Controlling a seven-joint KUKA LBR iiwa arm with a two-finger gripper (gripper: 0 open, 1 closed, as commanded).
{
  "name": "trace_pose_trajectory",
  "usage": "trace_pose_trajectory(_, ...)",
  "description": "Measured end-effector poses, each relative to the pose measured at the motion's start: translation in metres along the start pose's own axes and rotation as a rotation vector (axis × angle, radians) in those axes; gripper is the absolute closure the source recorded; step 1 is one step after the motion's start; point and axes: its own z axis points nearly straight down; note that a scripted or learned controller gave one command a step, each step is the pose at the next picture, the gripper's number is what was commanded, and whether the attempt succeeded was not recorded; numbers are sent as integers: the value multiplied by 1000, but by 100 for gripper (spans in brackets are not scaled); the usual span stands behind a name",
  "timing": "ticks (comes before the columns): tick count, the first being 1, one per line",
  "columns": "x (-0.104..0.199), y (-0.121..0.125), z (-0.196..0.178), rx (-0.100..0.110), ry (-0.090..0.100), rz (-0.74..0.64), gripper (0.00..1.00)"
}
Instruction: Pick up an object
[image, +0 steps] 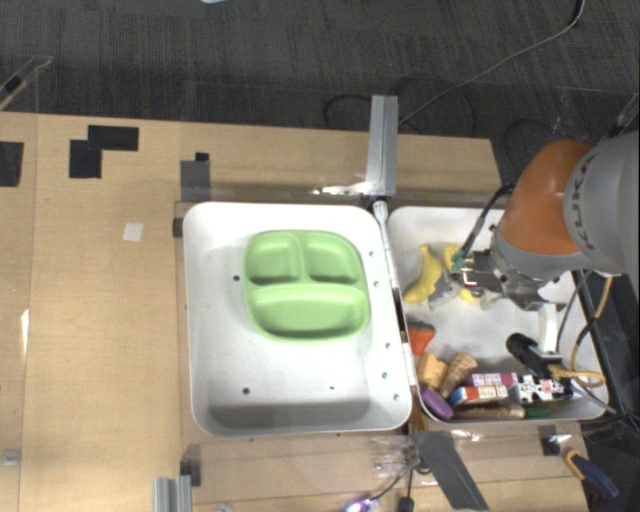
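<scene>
Banana, yellow curved plastic toy (431, 272), looks light, stiff and slick, best pinched across its middle; gripper (468, 279) beside it, width impossible to tell.

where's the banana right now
In the camera view the banana lies in the upper left part of the right bin, close to the wall shared with the left bin, just left of the gripper.
</scene>
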Motion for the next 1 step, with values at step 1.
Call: trace_pose_trajectory(1, 40, 15, -79, -5, 0, -117, 0)
